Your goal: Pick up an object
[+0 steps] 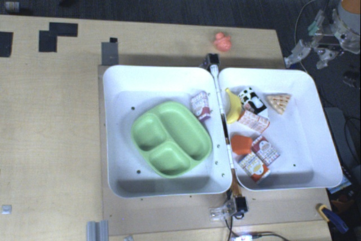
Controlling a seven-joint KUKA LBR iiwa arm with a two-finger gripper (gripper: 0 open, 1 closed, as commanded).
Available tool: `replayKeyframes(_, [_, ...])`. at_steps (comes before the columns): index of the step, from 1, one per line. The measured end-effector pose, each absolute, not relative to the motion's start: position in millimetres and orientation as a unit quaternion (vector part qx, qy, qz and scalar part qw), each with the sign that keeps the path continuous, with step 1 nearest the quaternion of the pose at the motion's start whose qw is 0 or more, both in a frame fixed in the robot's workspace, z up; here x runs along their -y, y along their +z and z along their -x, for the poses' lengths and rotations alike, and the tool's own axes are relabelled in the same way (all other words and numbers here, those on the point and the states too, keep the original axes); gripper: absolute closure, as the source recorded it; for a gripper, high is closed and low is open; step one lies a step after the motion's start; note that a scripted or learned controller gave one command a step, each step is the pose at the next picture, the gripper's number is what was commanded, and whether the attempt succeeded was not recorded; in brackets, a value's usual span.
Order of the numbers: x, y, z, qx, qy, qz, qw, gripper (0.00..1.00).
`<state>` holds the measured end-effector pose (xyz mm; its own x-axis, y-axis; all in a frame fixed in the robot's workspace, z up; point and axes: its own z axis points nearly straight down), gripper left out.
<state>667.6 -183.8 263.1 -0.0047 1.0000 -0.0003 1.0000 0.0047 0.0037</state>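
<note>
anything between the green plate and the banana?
In the camera view, a small red-and-white packet lies in the left bin beside the green plate, then the bins' shared rim runs between it and the banana.

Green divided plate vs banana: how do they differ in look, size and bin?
The green divided plate is far larger than the banana. The plate is pale green with three compartments; the banana is plain yellow and curved. The plate lies in the left bin, the banana in the right bin, against the divider. Both lie untouched, away from the gripper.
</note>
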Motion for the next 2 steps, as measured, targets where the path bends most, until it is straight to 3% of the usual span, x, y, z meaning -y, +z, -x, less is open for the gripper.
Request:
replayKeyframes(1, [201.1,107.2,-610.9,-0.708,-0.0001,-0.706,-0.001,0.00])
replayKeyframes(2, [135.1,86.6,-561.7,-0.708,0.0022,-0.706,0.002,0.00])
